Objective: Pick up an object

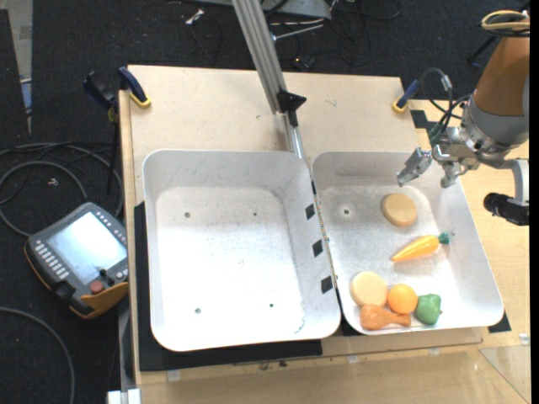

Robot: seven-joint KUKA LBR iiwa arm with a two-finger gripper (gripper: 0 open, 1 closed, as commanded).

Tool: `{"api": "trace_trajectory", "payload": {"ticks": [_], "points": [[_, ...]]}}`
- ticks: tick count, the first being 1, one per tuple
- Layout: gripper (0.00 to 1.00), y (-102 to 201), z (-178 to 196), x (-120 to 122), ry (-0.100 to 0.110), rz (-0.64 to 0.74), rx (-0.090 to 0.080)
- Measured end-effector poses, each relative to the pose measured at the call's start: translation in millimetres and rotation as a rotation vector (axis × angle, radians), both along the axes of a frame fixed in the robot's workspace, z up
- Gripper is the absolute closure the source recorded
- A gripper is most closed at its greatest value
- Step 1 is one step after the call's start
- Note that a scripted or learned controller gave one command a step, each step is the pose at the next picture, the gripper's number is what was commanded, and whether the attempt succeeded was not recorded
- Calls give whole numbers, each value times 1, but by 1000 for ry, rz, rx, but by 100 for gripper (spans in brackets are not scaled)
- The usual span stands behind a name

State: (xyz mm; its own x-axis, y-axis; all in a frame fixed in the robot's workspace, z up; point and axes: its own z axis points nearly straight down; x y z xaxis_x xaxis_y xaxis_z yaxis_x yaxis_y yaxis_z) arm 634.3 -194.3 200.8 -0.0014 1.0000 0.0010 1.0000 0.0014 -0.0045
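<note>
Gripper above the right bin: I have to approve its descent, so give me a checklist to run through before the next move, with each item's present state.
1. Gripper fingers apart: ok, spread with a visible gap.
2. Nothing between the fingers: ok.
3. Target under it: not ok, the tan round piece lies below and to the left in the camera view.
4. Room around that piece: ok, the carrot lies apart from it.
5. Clear of the right bin wall: cannot tell, height unclear.
6. The corner cluster: not ok for a clean grasp; the orange ball and green piece touch.
</note>
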Motion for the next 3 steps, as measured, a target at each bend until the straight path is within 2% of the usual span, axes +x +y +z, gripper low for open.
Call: {"api": "trace_trajectory", "payload": {"ticks": [1,2,3], "points": [[0,0,3,1,-3,2,-1],[0,4,-44,-7,0,-1,0],[0,5,-108,-9,2,-1,0]]}}
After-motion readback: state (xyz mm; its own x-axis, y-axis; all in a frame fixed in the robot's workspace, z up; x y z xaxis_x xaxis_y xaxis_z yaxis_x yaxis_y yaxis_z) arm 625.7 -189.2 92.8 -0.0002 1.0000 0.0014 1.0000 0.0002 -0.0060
